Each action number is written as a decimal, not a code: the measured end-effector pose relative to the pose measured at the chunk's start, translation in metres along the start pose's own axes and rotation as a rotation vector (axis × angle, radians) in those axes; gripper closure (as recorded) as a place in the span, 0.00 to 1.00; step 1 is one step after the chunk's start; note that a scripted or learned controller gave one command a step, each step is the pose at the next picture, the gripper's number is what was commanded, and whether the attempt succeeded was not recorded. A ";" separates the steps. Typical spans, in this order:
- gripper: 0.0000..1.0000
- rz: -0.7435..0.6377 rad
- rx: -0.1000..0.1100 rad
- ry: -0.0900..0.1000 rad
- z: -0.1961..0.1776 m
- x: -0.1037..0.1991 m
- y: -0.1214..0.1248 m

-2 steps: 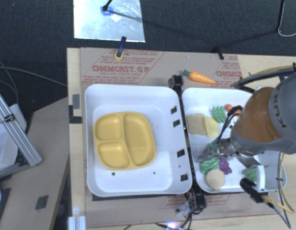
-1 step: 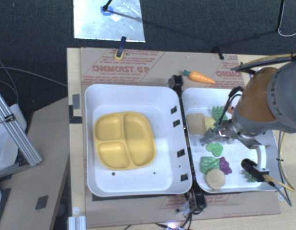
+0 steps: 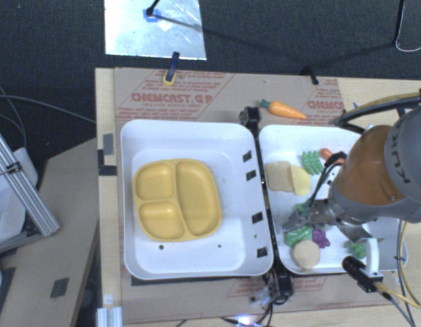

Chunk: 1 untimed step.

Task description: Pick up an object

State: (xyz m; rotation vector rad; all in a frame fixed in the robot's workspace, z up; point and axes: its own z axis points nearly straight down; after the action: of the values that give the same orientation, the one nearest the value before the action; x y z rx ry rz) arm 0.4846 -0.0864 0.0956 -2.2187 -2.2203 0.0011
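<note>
Grey arm (image 3: 381,172) crowds right bin (image 3: 278,136)'s toys; gripper (image 3: 302,218) grip unclear; left bin (image 3: 149,131) roomier.

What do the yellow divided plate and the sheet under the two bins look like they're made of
The yellow divided plate looks like moulded plastic: one even colour, rounded compartment walls, soft sheen. The sheet under the bins looks like brown cardboard or protective paper: flat, matt tan, printed with red lettering, though the view can't settle which.

Divided plate (image 3: 176,199) in left bin (image 3: 139,142); carrot (image 3: 285,110) behind right bin (image 3: 278,138).
</note>
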 end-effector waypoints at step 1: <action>0.00 -0.003 -0.007 -0.002 0.010 0.001 0.053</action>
State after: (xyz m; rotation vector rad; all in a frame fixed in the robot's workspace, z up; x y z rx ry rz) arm 0.5372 -0.0849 0.0853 -2.2199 -2.2285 -0.0038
